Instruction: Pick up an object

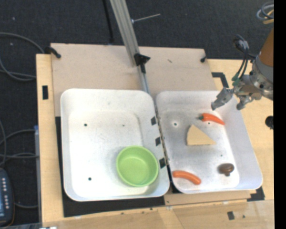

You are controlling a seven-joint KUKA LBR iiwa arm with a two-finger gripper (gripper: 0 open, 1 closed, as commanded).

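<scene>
Camera view, looking down at a slant on a tabletop (100, 66) carrying two shallow white bins side by side. Left bin (86, 109): one green bowl (137, 165), upright, near the front right corner. Right bin (181, 109): four loose items. Item one, a carrot (212, 119) with a green tip, lying toward the back right. Item two, a tan wedge (199, 137), lying flat just in front of the carrot and slightly left of it, close but apparently not touching. Item three, an orange sausage (187, 177), lying near the front left edge. Item four, a small brown lump (226, 168), near the front right, well apart from the sausage. Arm: enters from the right. Pincer (231, 100): poised over the back right rim of the right bin, just above and right of the carrot, two fingers spread apart with nothing between them. Task status: nothing lifted; every item rests on a bin floor. Judged from position, the carrot is the nearest candidate, though which item is meant cannot be told. Remaining: lower over an item, close on it, raise it clear of the bin. Progress: early, approach stage only.
</scene>
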